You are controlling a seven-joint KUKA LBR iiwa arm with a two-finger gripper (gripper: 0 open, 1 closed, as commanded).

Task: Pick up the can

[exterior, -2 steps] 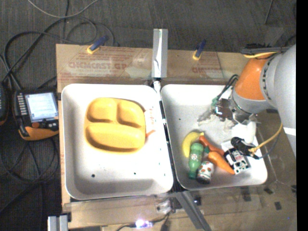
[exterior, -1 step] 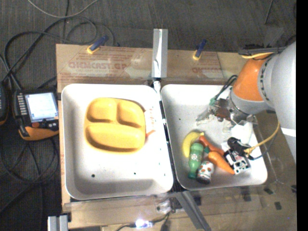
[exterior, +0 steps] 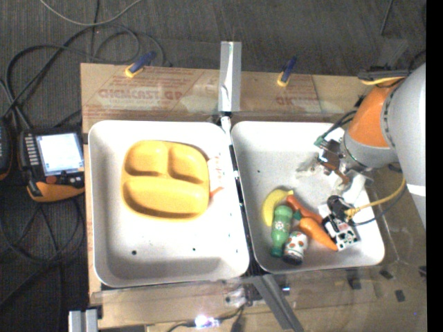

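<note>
Can [exterior: 295, 247] lies low in the right bin [exterior: 277, 158], lower centre-right of frame, jammed against bottle [exterior: 280, 225] and carrot [exterior: 315, 228], so likely an awkward grab. Gripper [exterior: 332, 161] hovers upper right, well apart. Can't tell if open; no object seen in it.

Faint red print on cardboard sheet [exterior: 104, 81], upper left of frame: approx. "CHICKCAST", rest illegible.

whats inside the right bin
The right bin holds a yellow banana, a green bottle, an orange carrot and the can, bunched together. Anything beneath that pile is covered.
</note>
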